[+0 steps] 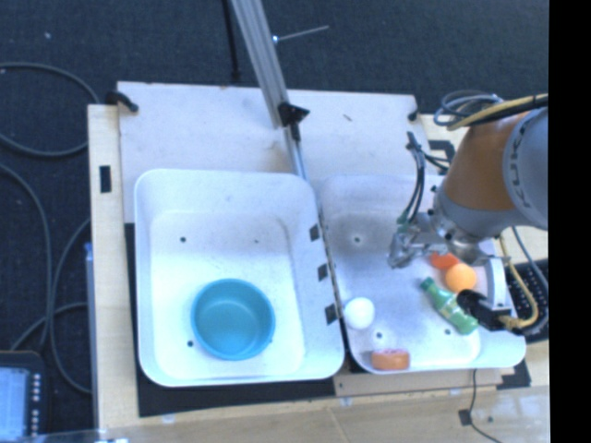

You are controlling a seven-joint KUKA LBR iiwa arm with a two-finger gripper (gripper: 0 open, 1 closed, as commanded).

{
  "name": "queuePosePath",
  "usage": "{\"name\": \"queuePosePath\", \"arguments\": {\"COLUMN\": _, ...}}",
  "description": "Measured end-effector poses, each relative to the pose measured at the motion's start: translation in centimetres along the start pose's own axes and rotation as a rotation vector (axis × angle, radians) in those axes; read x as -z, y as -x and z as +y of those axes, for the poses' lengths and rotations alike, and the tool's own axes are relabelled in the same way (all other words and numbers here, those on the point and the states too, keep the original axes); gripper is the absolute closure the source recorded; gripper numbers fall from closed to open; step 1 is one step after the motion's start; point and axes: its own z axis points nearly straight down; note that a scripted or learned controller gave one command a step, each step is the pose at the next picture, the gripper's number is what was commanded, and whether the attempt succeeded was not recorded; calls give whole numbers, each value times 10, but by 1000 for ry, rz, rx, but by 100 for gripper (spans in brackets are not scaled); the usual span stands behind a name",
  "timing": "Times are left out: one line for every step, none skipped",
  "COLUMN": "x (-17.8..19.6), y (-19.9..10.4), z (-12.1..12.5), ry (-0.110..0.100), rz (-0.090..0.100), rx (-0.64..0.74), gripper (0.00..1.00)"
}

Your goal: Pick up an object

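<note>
Two white bins sit side by side on the bench. The left bin [162,201] takes up the middle left of the picture. A blue bowl [233,318] sits in its lower part, near the bottom edge, and the rest of its floor is bare, with lots of room to move.

The right bin [360,201] is in the middle right of the picture. The arm [494,169] comes in from the right side, grey with an orange band, and covers the upper right corner of this bin. The gripper [404,247] hangs over the middle of the right bin, at the end of the arm. It is too small and dark to see well, so I cannot tell if it is open or closed, and I see nothing in it.

Under the arm, at the right side of this bin, there is an orange ball [460,277]. A green bottle [451,305] lies tilted just below it, close to the right wall. A white ball [358,313] sits at the lower left of this bin, right by the wall next to the other bin. An orange piece [391,360] lies at the bottom edge. The upper left part of the right bin is bare floor
</note>
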Motion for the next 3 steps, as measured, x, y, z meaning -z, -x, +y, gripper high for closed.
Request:
{"name": "queuePosePath", "arguments": {"x": 51, "y": 5, "z": 10, "ry": 3, "rz": -1, "rx": 12, "gripper": 100}}
{"name": "queuePosePath", "arguments": {"x": 44, "y": 6, "z": 11, "ry": -4, "rz": -2, "rx": 12, "gripper": 100}}
{"name": "queuePosePath", "arguments": {"x": 46, "y": -36, "z": 32, "ry": -2, "rz": 1, "rx": 16, "gripper": 100}}
